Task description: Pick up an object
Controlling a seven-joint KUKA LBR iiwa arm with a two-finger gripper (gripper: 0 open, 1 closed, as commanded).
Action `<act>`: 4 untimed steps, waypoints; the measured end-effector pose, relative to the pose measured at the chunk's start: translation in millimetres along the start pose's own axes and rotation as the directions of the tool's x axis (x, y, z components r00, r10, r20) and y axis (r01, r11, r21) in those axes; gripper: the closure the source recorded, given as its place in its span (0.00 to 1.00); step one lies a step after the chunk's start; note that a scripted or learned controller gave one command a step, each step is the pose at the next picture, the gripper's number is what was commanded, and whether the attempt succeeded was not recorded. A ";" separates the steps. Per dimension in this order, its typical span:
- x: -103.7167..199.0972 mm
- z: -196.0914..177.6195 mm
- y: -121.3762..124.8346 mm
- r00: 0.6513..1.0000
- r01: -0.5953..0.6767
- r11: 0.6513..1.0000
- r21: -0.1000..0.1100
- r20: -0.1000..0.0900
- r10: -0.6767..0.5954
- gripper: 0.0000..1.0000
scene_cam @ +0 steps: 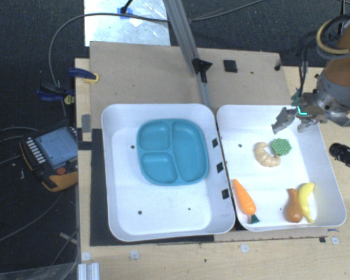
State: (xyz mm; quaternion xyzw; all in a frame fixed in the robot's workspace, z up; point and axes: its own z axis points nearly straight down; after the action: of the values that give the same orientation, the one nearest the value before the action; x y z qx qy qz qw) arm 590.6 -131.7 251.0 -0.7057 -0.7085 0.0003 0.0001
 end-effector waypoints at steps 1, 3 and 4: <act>0.0 -1.0 0.5 1.000 0.000 1.000 -0.002 0.000 0.000 0.00; 11.8 91.6 -5.0 1.000 -0.003 1.000 0.002 -0.001 0.003 0.00; 19.3 138.4 -0.1 1.000 0.001 1.000 0.002 -0.001 -0.001 0.00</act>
State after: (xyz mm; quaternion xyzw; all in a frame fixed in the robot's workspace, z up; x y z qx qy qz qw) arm 590.4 -112.4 112.6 -0.7054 -0.7088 0.0007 0.0010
